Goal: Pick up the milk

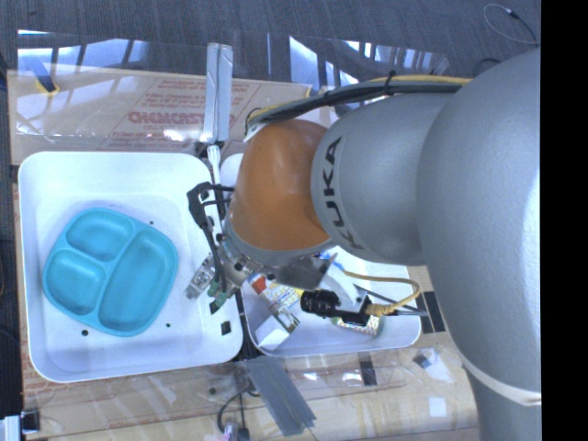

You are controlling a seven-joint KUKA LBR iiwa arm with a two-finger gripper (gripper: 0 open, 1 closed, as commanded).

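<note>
Grey arm reaches in from the right, covering most of the right bin. Left bin holds a blue divided plate, well apart from the action. Small white carton with red print, likely the milk, lies tilted in the right bin's near-left corner, partly under the wrist. End effector sits over the wall between the bins, just left of the milk; cannot tell if it is wide or narrow. Risks: it closes on the bin wall instead, or nudges the tilted carton into the corner so it slips out.
</note>
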